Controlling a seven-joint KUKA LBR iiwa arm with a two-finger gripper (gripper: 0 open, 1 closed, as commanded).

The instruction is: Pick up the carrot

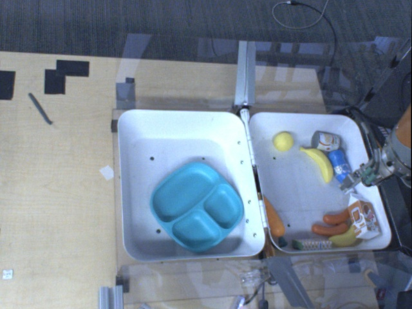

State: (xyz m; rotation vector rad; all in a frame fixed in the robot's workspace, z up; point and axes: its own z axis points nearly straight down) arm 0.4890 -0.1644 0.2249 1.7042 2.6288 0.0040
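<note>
Hovering over the right bin's [380,172] far edge, gripper [355,180] state unclear; carrot [274,219] untouched.

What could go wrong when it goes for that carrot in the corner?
The carrot lies tight against the right bin's left wall, so a finger may hit the wall rather than slide beside it. The gripper sits at the opposite side, near the banana and blue can, and might bump them when crossing.

Wooden bench [58,198], 2 white bins [135,192] side by side
</note>
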